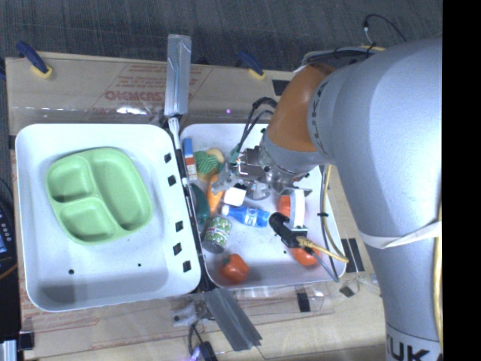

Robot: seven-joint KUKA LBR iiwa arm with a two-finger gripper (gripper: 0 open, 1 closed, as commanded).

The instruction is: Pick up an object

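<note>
Bottle (248, 216), blue with a white cap, lies in the right bin (263, 277), just at 6 o'clock of the gripper (242, 180).
Whether the jaws are spread cannot be told. Its long axis runs 3 to 9 o'clock, cap toward 9. A green can (217, 233) sits at its 8 o'clock and a red tomato (234, 267) at 6, with bare floor between.

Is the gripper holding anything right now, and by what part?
Cannot tell: the gripper is down among the clutter in the right bin, its tip hidden.
</note>
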